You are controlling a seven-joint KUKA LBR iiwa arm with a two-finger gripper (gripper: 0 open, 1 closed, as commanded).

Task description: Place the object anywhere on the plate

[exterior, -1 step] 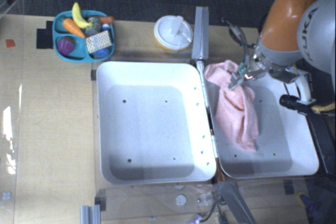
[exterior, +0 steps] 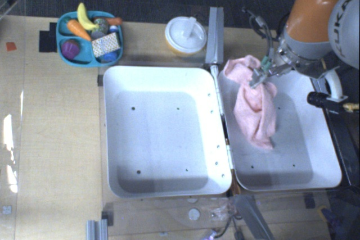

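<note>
A pink cloth (exterior: 256,105) lies crumpled in the right bin (exterior: 304,168), in the half nearer the left bin, reaching from the far rim down toward the bin's middle. The gripper (exterior: 263,71) is at the cloth's upper part, its thin fingers closed on a fold of the fabric, which bunches up around them. Above it the arm's orange band (exterior: 315,3) and grey wrist reach in from the right. The left bin (exterior: 163,132) sits just beside the right one, the two rims touching along a grey divider. Beyond the bins, on the wooden bench (exterior: 50,137), a blue compartment plate (exterior: 89,37) holds toy food, among it a banana (exterior: 84,17) and a carrot (exterior: 79,29). A white-lidded yellow cup (exterior: 186,35) stands near the left bin's far right corner
</note>
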